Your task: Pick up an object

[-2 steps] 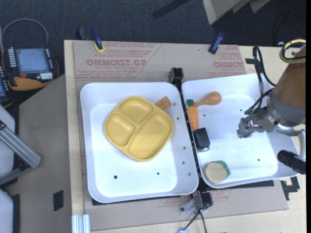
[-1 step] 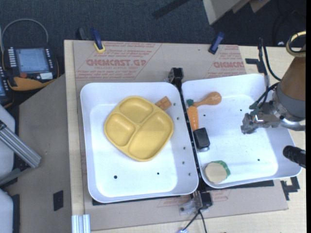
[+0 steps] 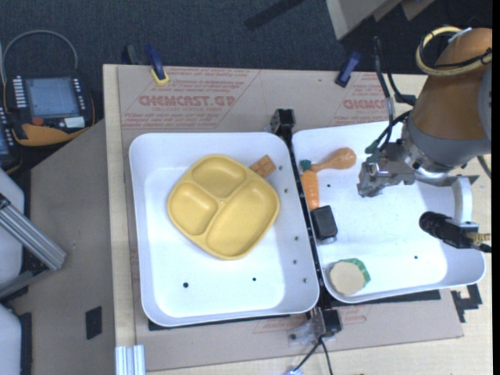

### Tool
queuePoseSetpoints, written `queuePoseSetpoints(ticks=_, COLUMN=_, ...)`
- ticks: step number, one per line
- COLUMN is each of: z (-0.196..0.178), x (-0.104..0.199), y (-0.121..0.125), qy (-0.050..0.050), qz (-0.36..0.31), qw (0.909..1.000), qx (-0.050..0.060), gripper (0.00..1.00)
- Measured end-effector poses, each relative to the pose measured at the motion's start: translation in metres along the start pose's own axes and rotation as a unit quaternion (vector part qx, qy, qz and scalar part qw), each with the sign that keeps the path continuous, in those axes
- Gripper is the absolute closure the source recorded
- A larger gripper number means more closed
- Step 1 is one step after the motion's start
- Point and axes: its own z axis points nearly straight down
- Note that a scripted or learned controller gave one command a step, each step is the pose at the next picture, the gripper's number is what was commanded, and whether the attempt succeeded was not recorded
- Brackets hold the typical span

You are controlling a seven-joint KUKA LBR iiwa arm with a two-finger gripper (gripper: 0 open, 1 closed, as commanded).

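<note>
My gripper (image 3: 373, 180) hangs over the right bin (image 3: 406, 264), near its upper middle, below the grey and orange arm. Its fingers point down and nothing shows between them. To its left lie a tan pear-shaped piece (image 3: 337, 160) and an orange carrot (image 3: 311, 188) by the bin's left wall. A small black block (image 3: 323, 223) sits below the carrot. A round beige disc with a green rim (image 3: 348, 276) rests at the bin's lower left corner.
The left bin (image 3: 156, 272) holds a yellow sectioned plate (image 3: 223, 206) with a small brown block (image 3: 262, 166) at its upper right edge. A black clamp (image 3: 282, 120) sits between the bins at the top. A black part of the arm (image 3: 445, 228) juts over the right bin's right side.
</note>
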Motion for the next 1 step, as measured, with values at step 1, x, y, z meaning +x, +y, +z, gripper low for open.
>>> queuePoseSetpoints(ticks=1, z=-0.0066, x=0.0447, y=0.0207, qy=0.001, qz=0.000, qw=1.0000, qx=0.000, gripper=1.00)
